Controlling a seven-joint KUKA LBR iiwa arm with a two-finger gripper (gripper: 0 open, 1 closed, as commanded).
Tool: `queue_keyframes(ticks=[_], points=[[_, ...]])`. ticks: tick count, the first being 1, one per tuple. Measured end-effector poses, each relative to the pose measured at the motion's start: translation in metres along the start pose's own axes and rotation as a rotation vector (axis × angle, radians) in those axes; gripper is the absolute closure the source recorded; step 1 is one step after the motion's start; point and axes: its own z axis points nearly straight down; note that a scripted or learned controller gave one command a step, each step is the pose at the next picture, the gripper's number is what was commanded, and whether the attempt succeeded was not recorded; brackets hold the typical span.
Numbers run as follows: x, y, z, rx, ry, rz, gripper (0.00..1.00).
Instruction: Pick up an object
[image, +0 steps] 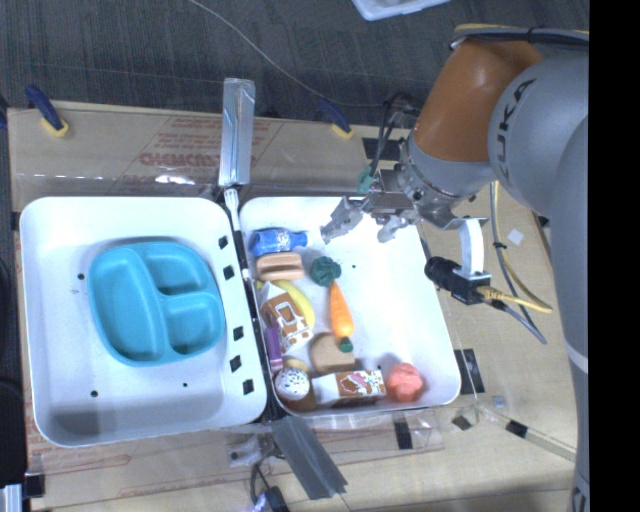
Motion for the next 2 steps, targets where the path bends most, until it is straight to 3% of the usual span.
queue_keyframes(ticks=[1,2], points=[[0.004,-0.040,0.125,0.009,0.002,-0.149,0.00],[-0.026,-0.039,0.176,-0.001,-0.001,-0.096,0.00]])
